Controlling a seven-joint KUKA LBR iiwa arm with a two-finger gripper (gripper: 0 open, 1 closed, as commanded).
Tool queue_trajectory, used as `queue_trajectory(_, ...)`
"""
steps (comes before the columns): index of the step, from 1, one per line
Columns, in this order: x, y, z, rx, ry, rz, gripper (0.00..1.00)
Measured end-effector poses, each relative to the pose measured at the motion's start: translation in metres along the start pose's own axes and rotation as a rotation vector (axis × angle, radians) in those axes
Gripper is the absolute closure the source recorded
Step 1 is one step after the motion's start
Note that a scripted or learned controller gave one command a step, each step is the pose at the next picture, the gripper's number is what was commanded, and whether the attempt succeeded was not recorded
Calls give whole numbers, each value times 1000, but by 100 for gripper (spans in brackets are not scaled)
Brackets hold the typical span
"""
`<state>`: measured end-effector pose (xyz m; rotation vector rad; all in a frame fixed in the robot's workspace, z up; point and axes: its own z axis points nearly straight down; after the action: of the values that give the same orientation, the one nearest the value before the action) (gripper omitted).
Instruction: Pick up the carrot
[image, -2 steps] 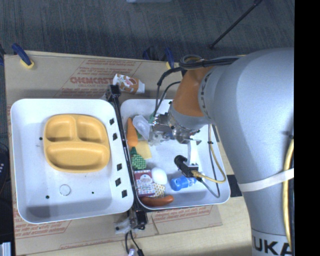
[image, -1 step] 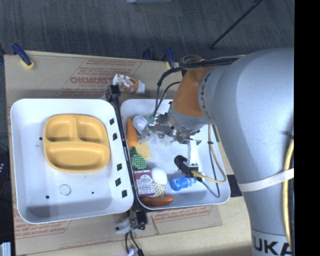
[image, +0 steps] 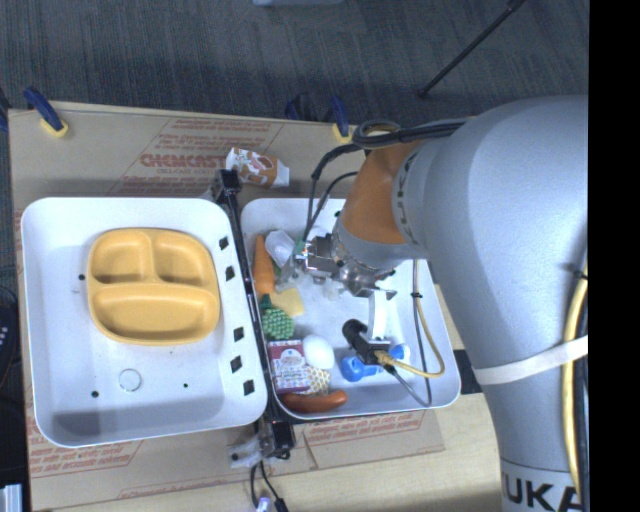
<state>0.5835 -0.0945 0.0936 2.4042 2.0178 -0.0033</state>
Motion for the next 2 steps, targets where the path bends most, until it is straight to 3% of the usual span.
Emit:
queue_trajectory(1, 2, -1, -9, 5, 2, -4, 100)
queue_trajectory(2, 2, -1, -9, 5, 2, -5, 0)
